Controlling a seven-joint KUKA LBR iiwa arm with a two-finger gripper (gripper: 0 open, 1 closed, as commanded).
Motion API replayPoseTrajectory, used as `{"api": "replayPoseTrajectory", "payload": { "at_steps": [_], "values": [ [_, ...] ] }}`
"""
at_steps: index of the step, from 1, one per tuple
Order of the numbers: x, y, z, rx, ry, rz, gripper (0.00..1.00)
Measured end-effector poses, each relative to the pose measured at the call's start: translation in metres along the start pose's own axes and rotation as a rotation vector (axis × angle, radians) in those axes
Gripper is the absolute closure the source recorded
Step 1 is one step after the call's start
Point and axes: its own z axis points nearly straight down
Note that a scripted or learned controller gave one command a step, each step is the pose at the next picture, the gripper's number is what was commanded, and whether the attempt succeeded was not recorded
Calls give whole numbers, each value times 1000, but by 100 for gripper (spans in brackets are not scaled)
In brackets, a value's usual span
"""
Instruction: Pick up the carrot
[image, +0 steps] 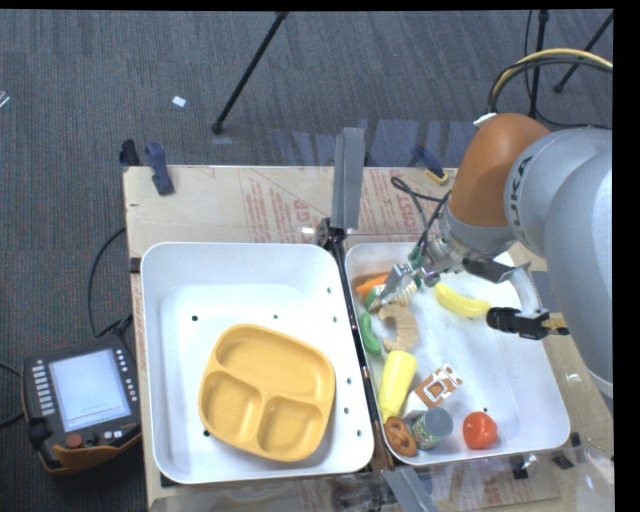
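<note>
Left bin (170, 300): I see a yellow tray (266, 391).
Right bin (520, 400): carrot (368, 284) just left of the fingers.
Gripper (400, 285): low; can't tell its grip.

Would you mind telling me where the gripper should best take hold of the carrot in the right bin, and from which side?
Probably the carrot's orange middle, from above, closing across its width. It lies flat by the bin's left wall, its green end under the gripper, so a side approach looks blocked.
</note>
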Motion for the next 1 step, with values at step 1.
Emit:
{"api": "replayPoseTrajectory", "payload": {
  "at_steps": [1],
  "values": [
    [0,-3,41,8,3,164,0]
  ]
}}
